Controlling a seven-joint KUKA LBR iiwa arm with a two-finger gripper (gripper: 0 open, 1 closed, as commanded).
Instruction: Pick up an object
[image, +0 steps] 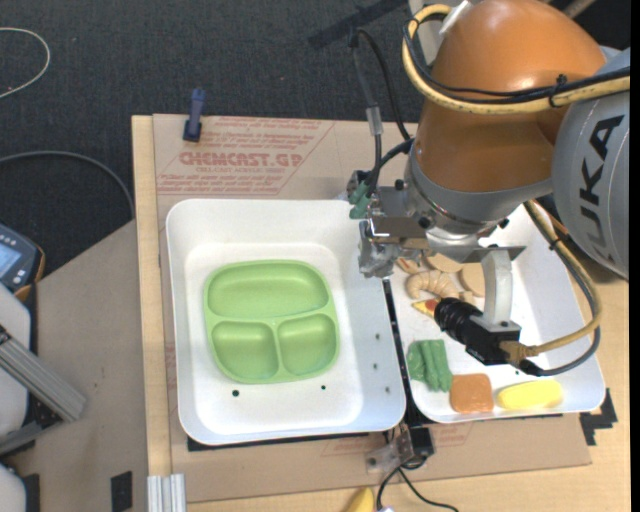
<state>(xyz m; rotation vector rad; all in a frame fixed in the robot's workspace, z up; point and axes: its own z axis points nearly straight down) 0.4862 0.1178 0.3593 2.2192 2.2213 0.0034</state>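
My arm's gripper (455, 270) hangs over the right bin (575, 300), above some tan pieces (425, 287). I cannot tell how it is set. A green tray (270, 320) lies in the left bin (190, 300).

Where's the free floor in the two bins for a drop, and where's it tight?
Left bin: bare white strip all around the green divided plate, widest above it. Right bin: crowded. Green piece, orange piece and yellow piece line the near edge; tan pieces sit under the arm. Small bare patch by its right rim.
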